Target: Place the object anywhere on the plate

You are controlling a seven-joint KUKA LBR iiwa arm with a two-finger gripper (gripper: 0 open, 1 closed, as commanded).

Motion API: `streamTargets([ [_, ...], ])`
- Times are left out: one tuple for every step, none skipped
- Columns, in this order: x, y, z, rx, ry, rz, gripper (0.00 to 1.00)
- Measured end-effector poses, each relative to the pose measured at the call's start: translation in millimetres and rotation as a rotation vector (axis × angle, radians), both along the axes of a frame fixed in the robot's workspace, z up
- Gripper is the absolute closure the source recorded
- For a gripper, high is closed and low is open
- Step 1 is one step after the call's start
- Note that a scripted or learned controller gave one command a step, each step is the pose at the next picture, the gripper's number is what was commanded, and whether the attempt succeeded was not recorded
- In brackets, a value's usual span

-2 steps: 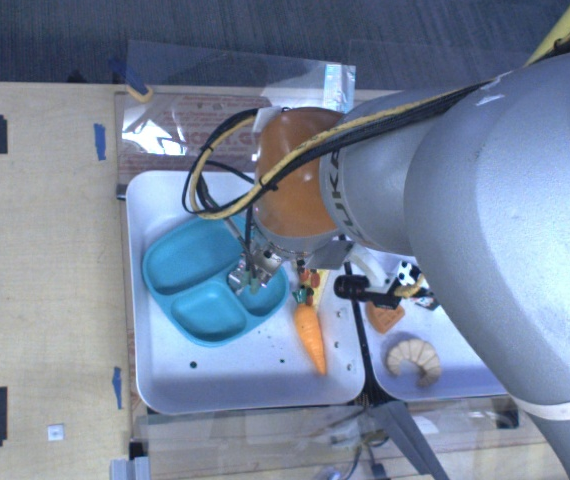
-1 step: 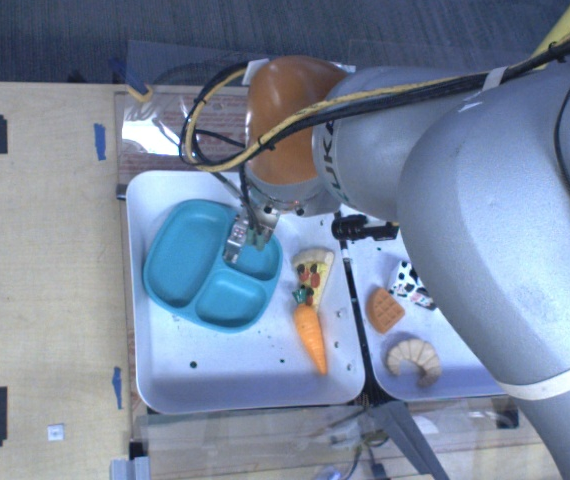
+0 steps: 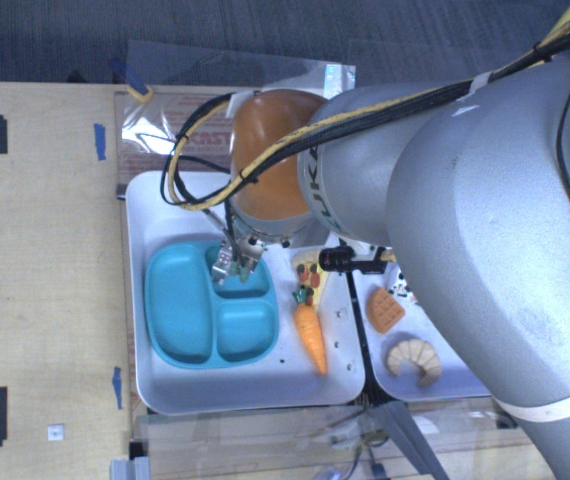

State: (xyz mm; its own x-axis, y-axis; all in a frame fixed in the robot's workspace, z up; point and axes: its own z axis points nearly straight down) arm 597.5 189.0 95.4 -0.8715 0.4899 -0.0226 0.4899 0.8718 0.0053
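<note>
**Over the plate's upper-right compartment**

Above the blue three-part plastic plate (image 3: 208,310) your metal two-finger gripper (image 3: 233,265) hangs near the rim; its grasp I cannot tell. Right of the plate, your orange toy carrot (image 3: 311,337) lies apart on the left white bin's (image 3: 155,388) floor.

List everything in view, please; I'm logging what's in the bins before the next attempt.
plate: one, light blue, three compartments, left bin
carrot: one, orange, left bin, right of the plate
small multicoloured toy: one, yellow, red and green, above the carrot
waffle: one, orange-brown, right bin
croissant: one, tan, right bin, below the waffle
bins: two, white, side by side
arm: one, grey with orange band, entering from the right
gripper: one, over the plate's upper right compartment
</note>
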Motion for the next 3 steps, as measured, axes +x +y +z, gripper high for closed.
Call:
streamTargets([
  [8.7,-85.3,-0.2,0.014,0.005,0.132,1.00],
  [-108.6,-61.1,1.3,0.011,-0.011,0.045,1.00],
  [-106.2,-74.7,1.6,0.014,-0.022,0.308,1.00],
])
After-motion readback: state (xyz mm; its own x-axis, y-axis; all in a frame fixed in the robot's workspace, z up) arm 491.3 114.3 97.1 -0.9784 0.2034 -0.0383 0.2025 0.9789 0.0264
